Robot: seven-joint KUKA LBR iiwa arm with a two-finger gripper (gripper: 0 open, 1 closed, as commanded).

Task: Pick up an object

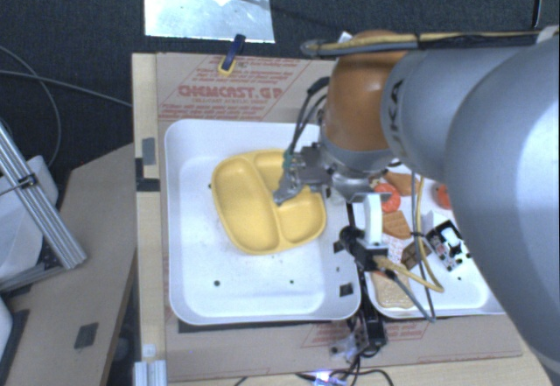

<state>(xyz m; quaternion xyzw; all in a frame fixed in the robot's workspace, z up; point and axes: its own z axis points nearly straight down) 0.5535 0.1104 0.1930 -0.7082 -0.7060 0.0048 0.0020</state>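
Observation:
A yellow divided plate (259,201) lies in the left white bin (197,227), toward its right half. My gripper (288,184) hangs over the plate's right rim, close to or touching it; its tips are too small and dark to read. The grey arm with its orange band (360,104) comes in from the right and covers much of the right bin (464,292). Nothing shows lifted off the bin floor.
The right bin holds small items, partly hidden: orange-red pieces (389,193), a tan piece (398,225) and a small black-and-white thing (446,244). Cables (398,275) drape over the divider between the bins. Cardboard (236,87) lies under both bins.

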